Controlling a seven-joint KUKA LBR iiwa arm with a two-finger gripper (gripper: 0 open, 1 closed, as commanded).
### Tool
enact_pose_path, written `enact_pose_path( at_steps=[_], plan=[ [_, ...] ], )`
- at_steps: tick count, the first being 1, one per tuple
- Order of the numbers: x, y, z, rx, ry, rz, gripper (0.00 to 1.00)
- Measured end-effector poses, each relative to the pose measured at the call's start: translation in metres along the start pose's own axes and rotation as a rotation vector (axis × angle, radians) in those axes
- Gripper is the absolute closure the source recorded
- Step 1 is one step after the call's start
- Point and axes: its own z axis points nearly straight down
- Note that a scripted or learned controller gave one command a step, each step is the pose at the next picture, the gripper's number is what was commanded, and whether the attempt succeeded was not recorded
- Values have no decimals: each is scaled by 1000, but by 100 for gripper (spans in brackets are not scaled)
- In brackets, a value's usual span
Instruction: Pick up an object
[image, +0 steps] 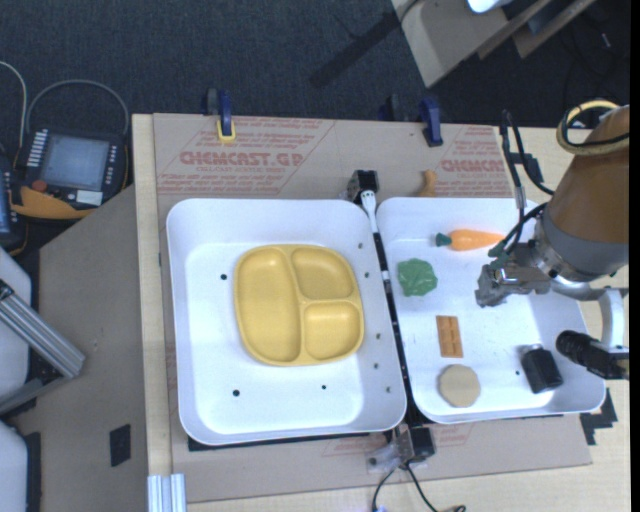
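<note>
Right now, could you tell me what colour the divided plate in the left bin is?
Yellow; the divided plate shows in the camera view.

Dark blue carpet floor (250, 50), cardboard-topped bench (330, 150), poss. pendant w/ screen (72, 165) left

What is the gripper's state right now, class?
Gripper: over the right bin, nothing seen between its fingers; open or shut cannot be told.

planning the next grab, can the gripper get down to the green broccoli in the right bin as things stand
Probably yes. The gripper hovers in the right bin just to the side of the green broccoli, with bare bin floor between them. The carrot lies apart from it, and nothing rests on top of the broccoli.
</note>
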Motion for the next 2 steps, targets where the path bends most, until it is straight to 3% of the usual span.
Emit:
enact_pose_path(
  at_steps=[1, 2],
  plan=[
    [0, 1, -43, 0, 0, 1, 100],
    [54, 9, -47, 2, 3, -5, 100]
  ],
)
